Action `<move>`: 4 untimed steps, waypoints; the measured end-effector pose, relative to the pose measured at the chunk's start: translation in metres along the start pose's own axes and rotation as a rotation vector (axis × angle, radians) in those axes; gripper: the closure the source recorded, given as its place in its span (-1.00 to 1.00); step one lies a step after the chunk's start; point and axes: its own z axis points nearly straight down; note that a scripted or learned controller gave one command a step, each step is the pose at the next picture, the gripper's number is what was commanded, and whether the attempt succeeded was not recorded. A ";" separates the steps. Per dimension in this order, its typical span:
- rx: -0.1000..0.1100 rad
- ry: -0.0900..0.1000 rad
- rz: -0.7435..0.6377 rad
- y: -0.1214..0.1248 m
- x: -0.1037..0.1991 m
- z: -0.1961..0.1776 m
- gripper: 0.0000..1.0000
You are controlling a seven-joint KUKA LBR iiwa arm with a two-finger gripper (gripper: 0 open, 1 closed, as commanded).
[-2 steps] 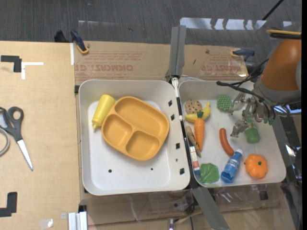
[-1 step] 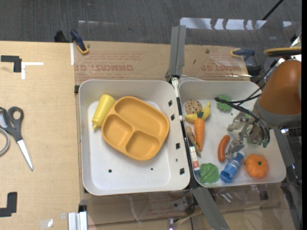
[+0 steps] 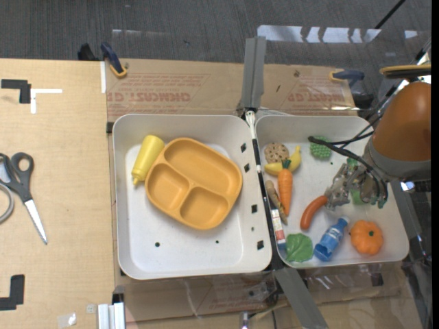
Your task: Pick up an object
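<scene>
Red and curved, the sausage [image 3: 313, 210] lies in the right bin [image 3: 394, 256] just beside my pincer [image 3: 341, 192], which hangs low over that bin's middle between the carrot [image 3: 285, 191] and the bench's right edge, its grip impossible to tell.
</scene>
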 end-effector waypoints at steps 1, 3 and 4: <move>0.000 0.002 0.226 0.070 -0.001 0.010 1.00; 0.000 -0.001 0.345 0.083 -0.072 0.008 -1.00; 0.003 0.002 0.454 0.067 -0.008 0.009 -1.00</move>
